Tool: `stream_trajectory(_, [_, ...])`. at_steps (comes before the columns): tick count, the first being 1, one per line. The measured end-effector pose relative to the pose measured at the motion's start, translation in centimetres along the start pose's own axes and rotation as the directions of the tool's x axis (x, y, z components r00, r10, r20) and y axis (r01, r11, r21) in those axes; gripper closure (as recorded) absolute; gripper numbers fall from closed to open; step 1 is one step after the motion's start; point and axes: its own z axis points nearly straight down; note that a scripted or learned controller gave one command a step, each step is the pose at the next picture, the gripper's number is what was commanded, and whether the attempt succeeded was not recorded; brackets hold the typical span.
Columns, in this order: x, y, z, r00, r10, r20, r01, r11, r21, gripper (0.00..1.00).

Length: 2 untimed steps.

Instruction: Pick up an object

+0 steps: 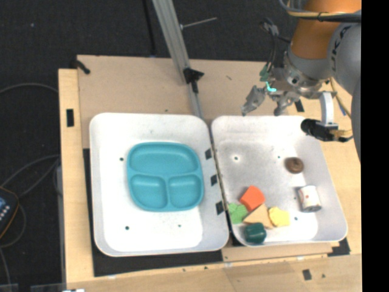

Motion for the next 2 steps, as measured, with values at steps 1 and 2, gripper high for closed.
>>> stream_trajectory(1, [-0.3, -0.1, 4.2, 1.000, 0.003, 0.000, -0.003, 1.000, 0.004, 0.00])
stream_trajectory(2, [-0.4, -0.9, 8.7, 1.000, 0.004, 0.000, -0.004, 1.000, 0.004, 0.00])
